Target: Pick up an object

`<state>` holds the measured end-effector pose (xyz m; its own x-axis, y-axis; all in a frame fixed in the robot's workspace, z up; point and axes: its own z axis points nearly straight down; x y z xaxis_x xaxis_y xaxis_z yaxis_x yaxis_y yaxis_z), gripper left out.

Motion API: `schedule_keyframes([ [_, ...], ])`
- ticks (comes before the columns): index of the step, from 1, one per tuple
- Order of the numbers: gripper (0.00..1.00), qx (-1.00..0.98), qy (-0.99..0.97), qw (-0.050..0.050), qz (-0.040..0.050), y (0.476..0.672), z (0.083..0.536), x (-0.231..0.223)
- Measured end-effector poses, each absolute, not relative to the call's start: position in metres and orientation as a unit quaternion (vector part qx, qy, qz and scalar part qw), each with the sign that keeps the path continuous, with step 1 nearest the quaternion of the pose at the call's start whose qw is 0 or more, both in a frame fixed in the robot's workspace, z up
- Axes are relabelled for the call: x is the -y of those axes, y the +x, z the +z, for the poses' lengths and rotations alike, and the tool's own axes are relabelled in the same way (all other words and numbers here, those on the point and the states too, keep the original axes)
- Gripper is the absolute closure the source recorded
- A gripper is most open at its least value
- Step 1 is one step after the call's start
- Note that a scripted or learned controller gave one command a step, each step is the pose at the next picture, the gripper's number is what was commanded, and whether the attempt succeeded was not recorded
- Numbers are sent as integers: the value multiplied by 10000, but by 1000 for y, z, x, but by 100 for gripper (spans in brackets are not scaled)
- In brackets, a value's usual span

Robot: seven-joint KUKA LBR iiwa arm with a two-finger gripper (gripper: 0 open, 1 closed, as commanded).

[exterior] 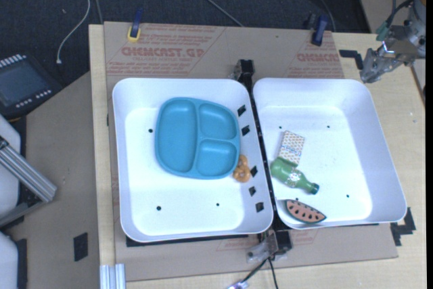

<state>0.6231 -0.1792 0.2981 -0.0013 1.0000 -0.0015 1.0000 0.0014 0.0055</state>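
The right bin (352, 112) holds three small things near its left side: a patterned packet (291, 145), a green bottle (293, 174) lying on its side, and a watermelon-slice toy (304, 212) at the front rim. In the left bin (135, 179), a blue divided plate (198, 137) lies flat, with a small tan-orange item (241, 170) touching its right edge. My gripper (374, 70) hangs at the far right, just beyond the right bin's back right corner, well away from all the objects, with nothing seen in it.
A row of black clips (249, 145) runs along the wall where the bins meet. The bins rest on a cardboard sheet (203, 44) held by blue clamps (136, 29) at the back. Cables lie on the dark floor behind.
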Motion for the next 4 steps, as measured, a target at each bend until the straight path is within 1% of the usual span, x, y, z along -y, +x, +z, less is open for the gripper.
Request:
schedule_keyframes([
  [1, 100, -7088, 7054, -8, 4, 625, 298, 128],
  [2, 100, -7092, 7050, -20, -2, 618, 285, 65],
  [3, 100, -7091, 7051, -20, -3, 619, 268, 5],
  [4, 100, -7088, 7054, -25, -9, 609, 246, -44],
])
